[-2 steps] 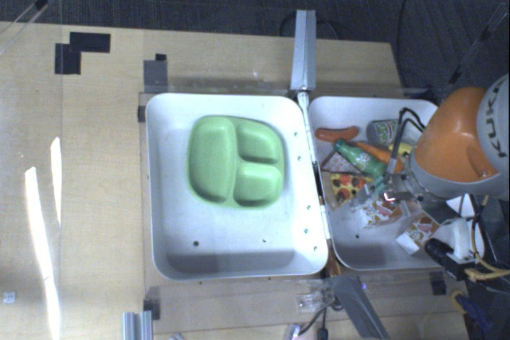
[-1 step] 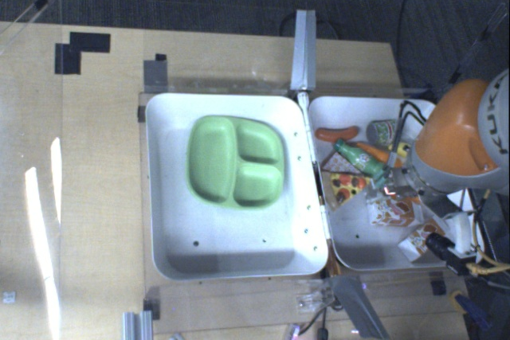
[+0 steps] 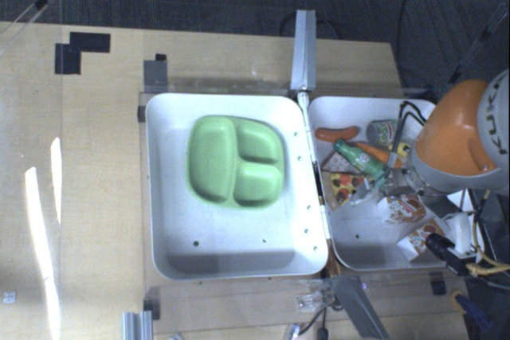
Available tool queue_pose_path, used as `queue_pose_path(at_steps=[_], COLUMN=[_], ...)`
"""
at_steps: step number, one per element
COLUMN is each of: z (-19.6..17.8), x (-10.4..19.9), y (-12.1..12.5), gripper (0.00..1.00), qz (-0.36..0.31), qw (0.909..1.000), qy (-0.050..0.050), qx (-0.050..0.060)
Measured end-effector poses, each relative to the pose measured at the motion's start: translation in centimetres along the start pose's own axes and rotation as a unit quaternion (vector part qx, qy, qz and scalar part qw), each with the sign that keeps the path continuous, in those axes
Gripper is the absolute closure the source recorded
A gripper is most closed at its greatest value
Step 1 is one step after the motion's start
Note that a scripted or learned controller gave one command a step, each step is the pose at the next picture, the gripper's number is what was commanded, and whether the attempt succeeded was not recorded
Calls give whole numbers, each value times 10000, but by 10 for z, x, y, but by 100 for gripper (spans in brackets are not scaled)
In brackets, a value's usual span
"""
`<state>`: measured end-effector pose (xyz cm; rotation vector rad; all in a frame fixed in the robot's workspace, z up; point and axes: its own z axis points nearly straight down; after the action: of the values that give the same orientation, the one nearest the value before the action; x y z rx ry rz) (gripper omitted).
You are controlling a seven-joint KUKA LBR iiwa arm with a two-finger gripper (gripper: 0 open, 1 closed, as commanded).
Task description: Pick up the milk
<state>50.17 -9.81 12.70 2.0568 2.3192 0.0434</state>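
A small white carton with red print [image 3: 405, 208], which looks like the milk, lies in the right bin [image 3: 358, 247] just below the arm's wrist. A second white printed pack [image 3: 420, 239] lies near the bin's front right corner. My gripper [image 3: 388, 181] hangs low over the middle of the right bin, under the orange band [image 3: 450, 135]. It is beside a pizza slice [image 3: 344, 185] and just up and left of the carton. The arm hides much of the gripper and the bin's right side.
The right bin also holds a sausage [image 3: 338, 133], a green bottle [image 3: 360, 157], an orange carrot [image 3: 373, 150] and a can [image 3: 382, 129]. A green divided plate [image 3: 236, 160] lies in the left bin [image 3: 171, 243]. A metal divider [image 3: 304, 52] stands behind the bins.
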Motion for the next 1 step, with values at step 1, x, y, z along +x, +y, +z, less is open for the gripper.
queue_pose_path(at_steps=[1], z=[-27], x=[-52], y=[-16], gripper=[0], qz=[364], qw=[9991], qy=[46], qx=[218])
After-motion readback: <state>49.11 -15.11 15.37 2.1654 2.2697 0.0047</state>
